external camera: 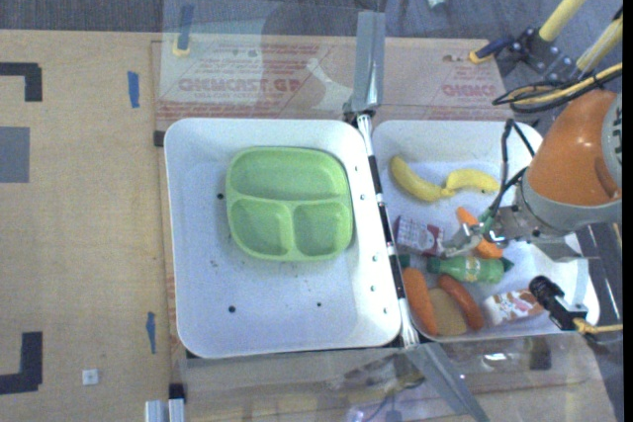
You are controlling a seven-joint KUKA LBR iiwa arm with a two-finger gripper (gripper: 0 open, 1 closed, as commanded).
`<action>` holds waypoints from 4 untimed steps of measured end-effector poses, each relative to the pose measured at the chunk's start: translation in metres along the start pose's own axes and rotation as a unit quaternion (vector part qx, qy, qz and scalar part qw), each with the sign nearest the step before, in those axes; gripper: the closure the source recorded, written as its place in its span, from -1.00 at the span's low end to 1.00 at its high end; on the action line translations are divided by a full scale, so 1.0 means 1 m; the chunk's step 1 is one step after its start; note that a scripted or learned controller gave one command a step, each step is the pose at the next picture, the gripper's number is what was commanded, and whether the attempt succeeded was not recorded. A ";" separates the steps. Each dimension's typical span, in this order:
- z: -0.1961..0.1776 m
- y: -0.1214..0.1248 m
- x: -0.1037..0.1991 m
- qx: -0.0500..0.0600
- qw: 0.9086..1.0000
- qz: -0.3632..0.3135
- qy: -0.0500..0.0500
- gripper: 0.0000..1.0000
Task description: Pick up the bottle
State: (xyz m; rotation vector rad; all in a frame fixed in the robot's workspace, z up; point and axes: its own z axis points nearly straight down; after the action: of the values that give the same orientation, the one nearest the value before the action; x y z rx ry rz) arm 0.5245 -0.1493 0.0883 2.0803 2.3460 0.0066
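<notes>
1. Gripper: over the right bin, near its middle; whether open or closed cannot be told
2. Bottle: green, lying on its side just below the gripper, toward the bin's near edge
3. Two bananas: by the right bin's far edge
4. Green divided plate: left bin, far half

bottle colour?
Green, with an orange cap; bottle lies in the right bin, seen in the camera view.
</notes>
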 end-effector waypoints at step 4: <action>-0.103 -0.024 0.176 0.005 0.996 0.092 0.001 1.00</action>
State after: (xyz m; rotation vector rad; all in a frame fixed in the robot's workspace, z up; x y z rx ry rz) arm 0.4790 0.0222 0.1911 2.2926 2.1518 -0.0034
